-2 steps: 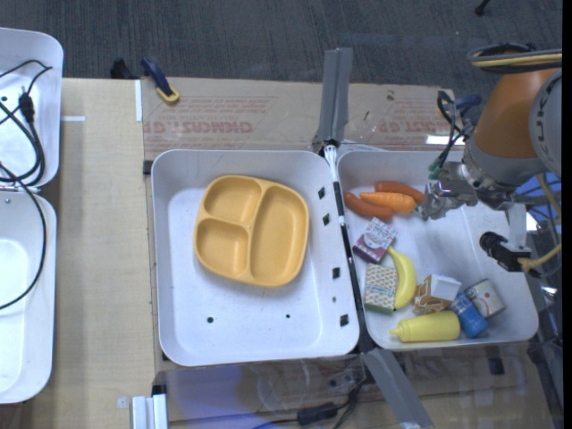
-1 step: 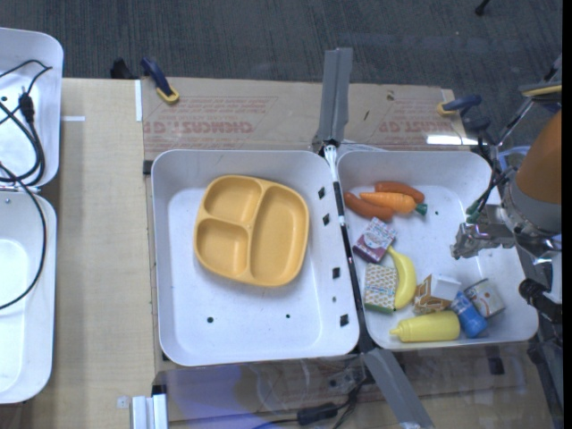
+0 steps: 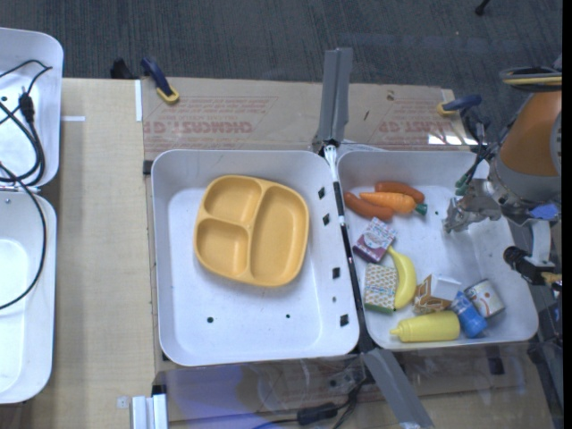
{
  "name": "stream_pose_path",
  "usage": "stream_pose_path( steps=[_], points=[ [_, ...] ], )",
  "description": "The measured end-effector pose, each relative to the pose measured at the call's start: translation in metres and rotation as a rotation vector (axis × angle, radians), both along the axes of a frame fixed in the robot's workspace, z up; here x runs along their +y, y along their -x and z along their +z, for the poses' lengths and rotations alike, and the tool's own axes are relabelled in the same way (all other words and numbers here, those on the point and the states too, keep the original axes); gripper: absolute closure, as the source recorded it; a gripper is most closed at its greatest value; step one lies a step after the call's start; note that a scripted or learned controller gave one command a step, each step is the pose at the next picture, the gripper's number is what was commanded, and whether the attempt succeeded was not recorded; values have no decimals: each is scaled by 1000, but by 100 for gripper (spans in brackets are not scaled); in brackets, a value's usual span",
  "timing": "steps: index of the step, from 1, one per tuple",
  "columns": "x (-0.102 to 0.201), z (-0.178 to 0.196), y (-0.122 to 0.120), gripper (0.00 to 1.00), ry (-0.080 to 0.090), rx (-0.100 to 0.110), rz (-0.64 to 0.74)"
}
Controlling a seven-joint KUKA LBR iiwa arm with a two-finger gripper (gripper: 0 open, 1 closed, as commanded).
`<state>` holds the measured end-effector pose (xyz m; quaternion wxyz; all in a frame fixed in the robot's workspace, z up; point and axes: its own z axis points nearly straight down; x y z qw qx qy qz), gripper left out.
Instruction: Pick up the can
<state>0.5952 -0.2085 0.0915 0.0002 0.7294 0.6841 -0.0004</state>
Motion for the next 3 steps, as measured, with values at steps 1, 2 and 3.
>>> stream_pose_path(
  steps=[1, 2, 3],
  points=[
    [-9, 0, 43, 0, -2, 2, -208],
    [-4, -1, 50, 0, -1, 3, -198],
    [11, 68, 97, 0, -1, 2, -185]
  ],
)
